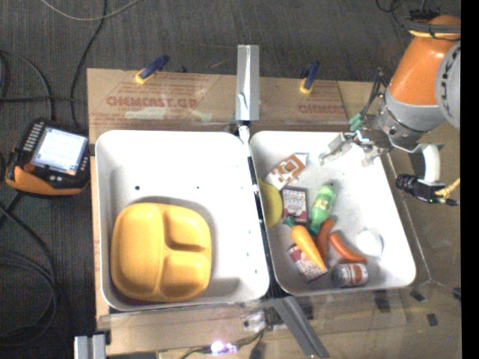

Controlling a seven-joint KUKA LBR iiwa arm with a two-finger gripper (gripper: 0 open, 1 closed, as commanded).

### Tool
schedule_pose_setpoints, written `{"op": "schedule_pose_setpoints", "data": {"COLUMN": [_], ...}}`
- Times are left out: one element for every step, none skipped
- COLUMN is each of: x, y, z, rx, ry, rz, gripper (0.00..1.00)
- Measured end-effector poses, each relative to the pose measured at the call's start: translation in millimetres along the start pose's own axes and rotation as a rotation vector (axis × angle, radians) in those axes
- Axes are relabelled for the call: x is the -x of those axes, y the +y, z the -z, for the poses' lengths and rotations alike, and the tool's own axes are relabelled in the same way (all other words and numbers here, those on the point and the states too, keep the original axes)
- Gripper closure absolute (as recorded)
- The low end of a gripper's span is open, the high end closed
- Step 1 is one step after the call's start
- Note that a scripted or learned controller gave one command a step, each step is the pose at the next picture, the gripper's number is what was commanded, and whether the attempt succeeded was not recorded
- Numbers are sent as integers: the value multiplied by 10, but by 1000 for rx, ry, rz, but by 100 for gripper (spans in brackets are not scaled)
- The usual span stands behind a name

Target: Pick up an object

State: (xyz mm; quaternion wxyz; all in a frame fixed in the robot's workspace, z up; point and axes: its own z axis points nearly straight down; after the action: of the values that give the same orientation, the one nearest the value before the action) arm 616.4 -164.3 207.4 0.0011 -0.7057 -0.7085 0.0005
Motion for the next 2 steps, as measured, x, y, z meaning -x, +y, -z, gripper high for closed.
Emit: {"op": "schedule_pose_setpoints", "data": {"x": [299,292], "y": [-254,-1010], "z": [-1144,-1174], "rx": [2,14], "ry": [0,-6], "rz": [66,20], "gripper": [0,0]}}
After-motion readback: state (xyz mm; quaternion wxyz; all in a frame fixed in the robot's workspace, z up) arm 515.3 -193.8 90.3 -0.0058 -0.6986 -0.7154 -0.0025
